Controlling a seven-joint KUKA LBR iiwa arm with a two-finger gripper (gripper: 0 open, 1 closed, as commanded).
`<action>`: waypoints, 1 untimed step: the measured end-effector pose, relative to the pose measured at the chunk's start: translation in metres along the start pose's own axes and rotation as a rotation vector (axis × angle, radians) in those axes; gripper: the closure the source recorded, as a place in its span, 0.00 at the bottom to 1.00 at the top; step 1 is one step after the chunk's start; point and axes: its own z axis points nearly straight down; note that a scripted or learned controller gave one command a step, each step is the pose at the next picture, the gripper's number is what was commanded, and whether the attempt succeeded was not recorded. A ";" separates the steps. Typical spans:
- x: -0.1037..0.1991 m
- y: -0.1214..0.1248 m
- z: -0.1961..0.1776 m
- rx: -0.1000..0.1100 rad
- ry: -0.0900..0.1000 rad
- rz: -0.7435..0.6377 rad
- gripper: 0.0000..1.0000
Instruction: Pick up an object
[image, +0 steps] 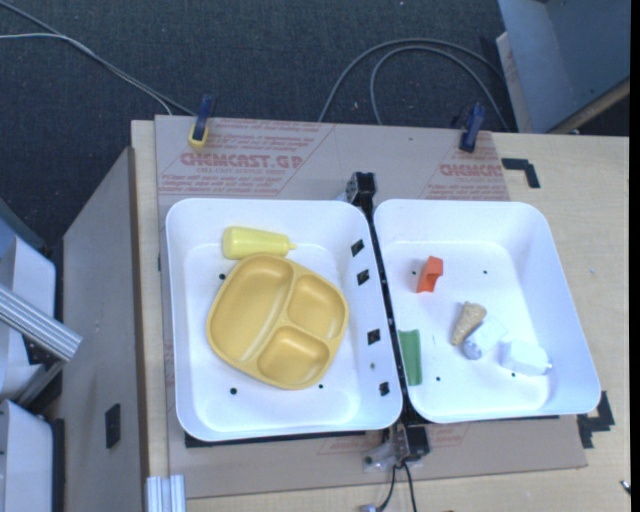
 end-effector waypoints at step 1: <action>0.000 0.001 -0.012 -0.005 -0.003 0.000 1.00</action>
